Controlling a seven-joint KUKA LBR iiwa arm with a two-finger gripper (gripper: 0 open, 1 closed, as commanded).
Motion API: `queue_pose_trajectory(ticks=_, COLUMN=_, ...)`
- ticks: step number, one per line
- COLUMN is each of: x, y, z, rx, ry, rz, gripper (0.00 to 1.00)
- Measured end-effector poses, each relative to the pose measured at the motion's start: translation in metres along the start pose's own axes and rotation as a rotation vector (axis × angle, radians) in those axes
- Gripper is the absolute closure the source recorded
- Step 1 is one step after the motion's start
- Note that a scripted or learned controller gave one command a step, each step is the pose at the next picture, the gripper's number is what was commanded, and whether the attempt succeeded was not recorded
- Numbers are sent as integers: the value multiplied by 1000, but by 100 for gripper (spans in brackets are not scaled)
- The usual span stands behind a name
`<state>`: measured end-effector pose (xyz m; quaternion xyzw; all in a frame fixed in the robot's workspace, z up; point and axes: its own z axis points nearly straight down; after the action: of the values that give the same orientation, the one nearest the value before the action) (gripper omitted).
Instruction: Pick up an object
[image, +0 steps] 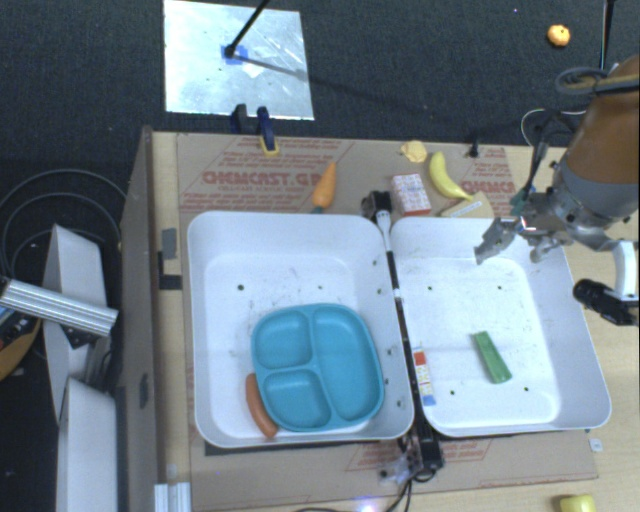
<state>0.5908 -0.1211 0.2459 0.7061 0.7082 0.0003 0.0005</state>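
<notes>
A green rectangular block (491, 357) lies flat in the right bin (560, 400), toward its front right. In the left bin (215, 300) a blue divided plate (316, 366) sits with an orange sausage-shaped piece (260, 405) along its front-left side. My gripper (515, 247) hangs over the back right corner of the right bin, well behind the green block. It is open, its two fingers spread, with nothing between them.
Behind the bins on the cardboard lie a carrot (324, 186), a small box (410, 193) and a banana (445, 178). A small striped packet (423, 376) rests on the seam between the bins. A foil sheet (238, 58) lies at the back left.
</notes>
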Motion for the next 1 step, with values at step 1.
queue_pose_trajectory(ticks=1, x=-26, y=-50, z=82, rx=9, ry=1, rz=6, gripper=0)
